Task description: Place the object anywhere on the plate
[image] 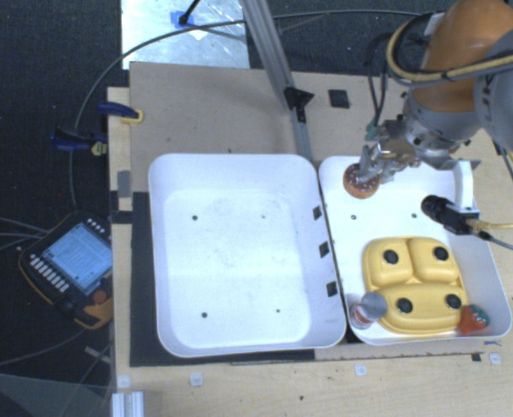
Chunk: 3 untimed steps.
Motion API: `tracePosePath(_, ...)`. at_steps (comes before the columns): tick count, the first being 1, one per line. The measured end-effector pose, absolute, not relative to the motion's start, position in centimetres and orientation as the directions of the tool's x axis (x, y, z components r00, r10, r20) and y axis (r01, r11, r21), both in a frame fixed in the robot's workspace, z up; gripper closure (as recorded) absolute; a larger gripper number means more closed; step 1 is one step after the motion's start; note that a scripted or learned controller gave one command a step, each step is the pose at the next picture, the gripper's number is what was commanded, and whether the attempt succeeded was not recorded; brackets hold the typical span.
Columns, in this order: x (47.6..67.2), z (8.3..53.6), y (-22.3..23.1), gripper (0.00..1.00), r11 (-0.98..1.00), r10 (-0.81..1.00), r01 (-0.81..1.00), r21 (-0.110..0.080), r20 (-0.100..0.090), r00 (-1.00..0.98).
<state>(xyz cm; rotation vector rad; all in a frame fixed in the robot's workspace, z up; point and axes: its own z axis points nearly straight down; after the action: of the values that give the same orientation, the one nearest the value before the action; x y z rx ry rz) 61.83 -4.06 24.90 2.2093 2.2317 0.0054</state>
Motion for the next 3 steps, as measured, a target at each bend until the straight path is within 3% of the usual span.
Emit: tracePosePath(3,61.0,22.3,11.5,1.0,0.009,1.0,1.0,0.0,0.001,-0.009)
